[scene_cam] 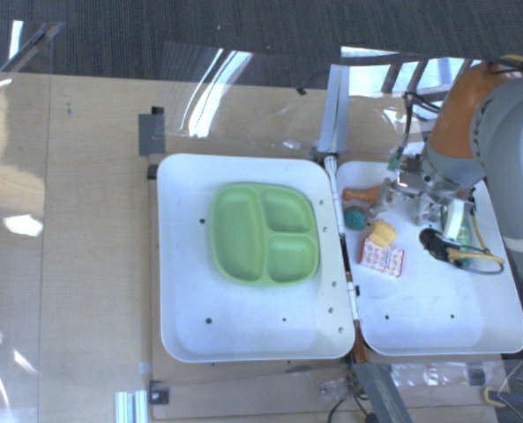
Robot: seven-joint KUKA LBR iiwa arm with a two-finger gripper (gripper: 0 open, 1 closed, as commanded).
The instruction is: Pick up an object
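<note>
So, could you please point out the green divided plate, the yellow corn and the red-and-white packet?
green divided plate [240,233]: camera view, its large left compartment.
yellow corn [382,233]: camera view, its middle.
red-and-white packet [382,258]: camera view, its centre.

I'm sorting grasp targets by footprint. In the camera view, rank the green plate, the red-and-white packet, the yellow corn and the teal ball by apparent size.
1. Green plate
2. Packet
3. Corn, close to the packet
4. Teal ball

Single fixed camera above the worktop [67,236], looking down at a slant, moderately far. Left bin [182,324] and right bin [499,324] both fully in frame; arm [499,130] enters from right.
</note>
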